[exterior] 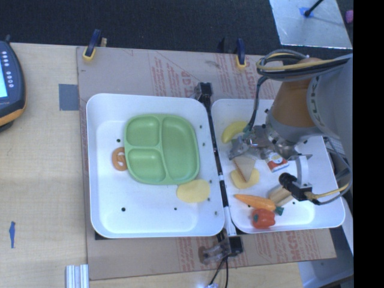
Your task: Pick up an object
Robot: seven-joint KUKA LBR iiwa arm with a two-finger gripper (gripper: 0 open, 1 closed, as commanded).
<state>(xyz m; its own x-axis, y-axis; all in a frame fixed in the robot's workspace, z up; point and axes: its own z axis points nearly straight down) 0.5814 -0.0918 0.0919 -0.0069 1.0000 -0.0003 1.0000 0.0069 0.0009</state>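
The right bin (321,218) holds a yellow curved piece (233,131), a pale cheese-like wedge (245,171), an orange carrot (255,201), a red tomato-like piece (263,219), a tan block (279,195) and a small red-and-white item (277,162). My gripper (247,144) hangs low over the bin's left part, just above the wedge and right of the yellow piece. The grey wrist and orange band rise behind it to the right. Nothing visibly sits in the gripper.
The left bin (102,215) carries a green divided plate (162,149), an orange ring (119,159) by the plate's left edge and a yellow disc (193,191) below it. Black clips (204,92) join the bins. A handheld pendant (9,83) lies far left.
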